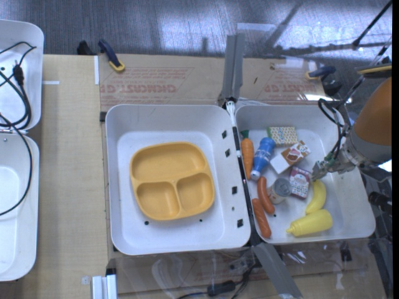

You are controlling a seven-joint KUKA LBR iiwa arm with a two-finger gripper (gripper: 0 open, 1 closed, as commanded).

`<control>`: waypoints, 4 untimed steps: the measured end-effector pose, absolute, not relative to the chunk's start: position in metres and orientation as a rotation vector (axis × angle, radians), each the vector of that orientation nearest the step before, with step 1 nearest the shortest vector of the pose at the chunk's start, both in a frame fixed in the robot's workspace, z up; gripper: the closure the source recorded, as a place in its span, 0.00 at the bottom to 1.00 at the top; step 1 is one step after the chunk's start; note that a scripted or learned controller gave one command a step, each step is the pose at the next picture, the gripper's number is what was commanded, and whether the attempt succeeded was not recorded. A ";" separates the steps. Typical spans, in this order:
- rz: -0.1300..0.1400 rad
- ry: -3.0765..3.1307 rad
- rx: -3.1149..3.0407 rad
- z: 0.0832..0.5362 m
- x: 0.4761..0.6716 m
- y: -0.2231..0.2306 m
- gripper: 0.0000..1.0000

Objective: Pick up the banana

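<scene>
The yellow banana (318,196) lies in the right bin (349,226), near its right side, curving down toward a yellow squeeze bottle (310,223). My gripper (320,169) hangs just above the banana's upper end, reaching in from the right under the grey arm with its orange band (376,120). Nothing shows in its grasp.
The right bin also holds a carrot (247,156), a blue bottle (263,157), two sausages (264,195), a small can (278,190), a patterned box (282,134) and red packets (300,183) right beside the banana. A yellow divided plate (173,180) sits in the left bin (118,185).
</scene>
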State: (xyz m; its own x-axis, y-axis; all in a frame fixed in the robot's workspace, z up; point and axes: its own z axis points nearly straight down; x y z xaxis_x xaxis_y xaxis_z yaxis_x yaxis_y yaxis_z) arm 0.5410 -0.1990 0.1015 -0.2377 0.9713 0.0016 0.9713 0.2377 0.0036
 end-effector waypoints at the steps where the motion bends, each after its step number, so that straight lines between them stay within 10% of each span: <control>1: 0.006 2.471 1.939 0.101 0.541 -0.199 0.00; 2: 0.003 2.472 1.943 0.107 0.541 -0.199 1.00; 3: 0.003 2.472 1.942 0.107 0.541 -0.199 0.00; 4: 0.005 2.495 1.889 0.095 0.514 -0.185 0.00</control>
State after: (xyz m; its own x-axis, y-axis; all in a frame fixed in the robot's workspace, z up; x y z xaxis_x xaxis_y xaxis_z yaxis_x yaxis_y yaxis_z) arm 0.5139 -0.1848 0.0954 -0.2715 0.9624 -0.0077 0.9624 0.2715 0.0096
